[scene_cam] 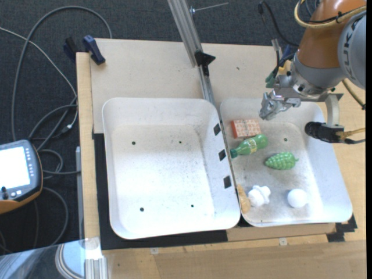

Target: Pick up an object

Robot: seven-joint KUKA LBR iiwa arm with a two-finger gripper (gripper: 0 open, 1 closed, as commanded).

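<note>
R bin (331, 173): orange block (245, 127), green bottle (249, 146), green bumpy fruit (281, 161), white ball (297, 198), white knobby toy (259, 195) | pincer (268, 110) above bin's far edge, nr block, grip state can't tell | L bin (116, 156) alongside | "KU" legible on arm (331, 34)

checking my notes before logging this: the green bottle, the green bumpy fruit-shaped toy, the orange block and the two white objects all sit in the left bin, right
Not quite. The green plastic bottle, the green bumpy fruit-shaped toy, the orange rectangular block and the two white objects all sit in the right white bin, not the left white bin. The camera view shows this.
</note>
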